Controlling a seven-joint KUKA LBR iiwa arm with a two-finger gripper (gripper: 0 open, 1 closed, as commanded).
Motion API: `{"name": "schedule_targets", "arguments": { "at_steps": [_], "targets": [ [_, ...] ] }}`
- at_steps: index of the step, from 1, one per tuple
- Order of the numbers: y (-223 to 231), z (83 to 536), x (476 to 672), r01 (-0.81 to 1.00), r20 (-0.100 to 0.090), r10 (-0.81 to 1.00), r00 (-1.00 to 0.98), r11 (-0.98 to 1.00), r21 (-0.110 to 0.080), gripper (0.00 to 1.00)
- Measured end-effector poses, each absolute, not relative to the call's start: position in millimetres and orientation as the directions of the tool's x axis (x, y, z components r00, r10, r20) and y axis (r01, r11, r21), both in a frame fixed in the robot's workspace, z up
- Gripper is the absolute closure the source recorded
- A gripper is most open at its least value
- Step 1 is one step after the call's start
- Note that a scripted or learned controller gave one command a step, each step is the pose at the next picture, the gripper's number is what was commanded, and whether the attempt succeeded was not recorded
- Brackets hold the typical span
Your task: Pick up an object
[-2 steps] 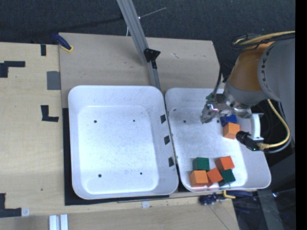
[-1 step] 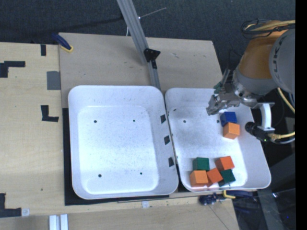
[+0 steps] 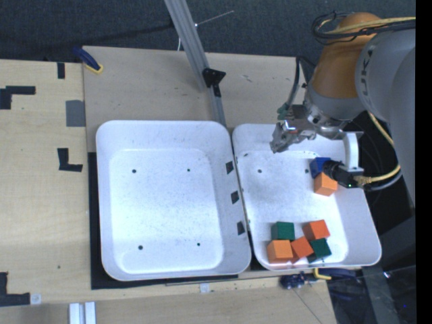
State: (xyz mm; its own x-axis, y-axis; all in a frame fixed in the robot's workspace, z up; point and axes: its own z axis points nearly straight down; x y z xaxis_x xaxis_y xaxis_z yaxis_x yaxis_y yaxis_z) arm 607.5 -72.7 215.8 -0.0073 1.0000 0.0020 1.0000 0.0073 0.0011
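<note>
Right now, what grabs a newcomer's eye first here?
The grey arm with its orange band coming in from the right, its claw hanging over the far end of the right bin. Next, the cluster of orange and green blocks at that bin's near end, plus an orange block beside a blue one at its right wall.

We see the arm (image 3: 378,59) cut off at the top and right edges. A blue block (image 3: 318,163) sits mostly hidden behind an orange block (image 3: 325,184). The gripper (image 3: 282,142) is too small and blurred for us to read. The tabletop (image 3: 40,201) runs off the left edge.
</note>
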Motion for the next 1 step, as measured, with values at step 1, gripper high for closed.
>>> {"name": "schedule_targets", "arguments": {
  "at_steps": [1],
  "targets": [
    [-20.6, 209.1, 622.9, 1.000, 0.002, 1.000, -0.007, 0.007, -0.001, 1.00]
  ]
}}
